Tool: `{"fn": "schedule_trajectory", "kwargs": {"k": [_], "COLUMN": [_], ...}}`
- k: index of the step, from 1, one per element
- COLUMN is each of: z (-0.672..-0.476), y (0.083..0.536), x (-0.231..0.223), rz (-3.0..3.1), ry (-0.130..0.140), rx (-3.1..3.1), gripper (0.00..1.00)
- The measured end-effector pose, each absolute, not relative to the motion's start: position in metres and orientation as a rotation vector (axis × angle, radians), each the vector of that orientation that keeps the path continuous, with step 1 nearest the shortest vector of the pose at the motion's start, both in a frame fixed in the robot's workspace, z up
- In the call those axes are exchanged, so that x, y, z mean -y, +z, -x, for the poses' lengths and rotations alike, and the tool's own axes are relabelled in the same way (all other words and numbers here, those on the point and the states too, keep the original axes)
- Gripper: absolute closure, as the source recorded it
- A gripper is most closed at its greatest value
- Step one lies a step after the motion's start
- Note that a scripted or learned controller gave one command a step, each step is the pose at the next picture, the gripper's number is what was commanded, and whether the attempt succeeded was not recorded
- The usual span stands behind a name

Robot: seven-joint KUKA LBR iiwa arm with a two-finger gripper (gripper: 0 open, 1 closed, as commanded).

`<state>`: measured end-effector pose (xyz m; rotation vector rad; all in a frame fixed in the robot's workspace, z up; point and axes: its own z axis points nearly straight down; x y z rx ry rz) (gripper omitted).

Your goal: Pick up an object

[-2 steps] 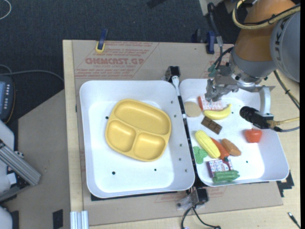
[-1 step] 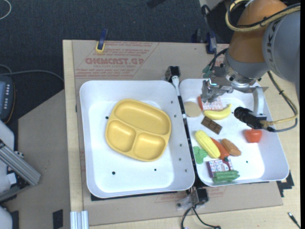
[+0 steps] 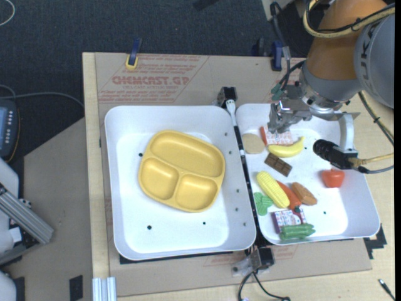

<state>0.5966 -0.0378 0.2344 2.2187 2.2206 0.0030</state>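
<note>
My gripper [image 3: 280, 125] hovers just above the banana [image 3: 287, 148] in the right bin [image 3: 360, 215]; finger state: cannot tell. I should centre over the banana, then descend vertically.

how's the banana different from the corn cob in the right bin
The banana is plain yellow and curved, lying crosswise right below the gripper. The corn cob is straighter with a bumpy kernel texture, lying on a slant lower in the right bin, beside green and orange toy foods. Both are yellow toy foods in that bin.
</note>
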Motion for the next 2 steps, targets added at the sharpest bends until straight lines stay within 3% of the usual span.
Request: {"fn": "schedule_trajectory", "kwargs": {"k": [2], "z": [-0.5941], "y": [0.2299], "x": [0.0347], "rz": [-2.222], "ry": [-0.002], "rx": [-2.223], "gripper": [1.0]}}
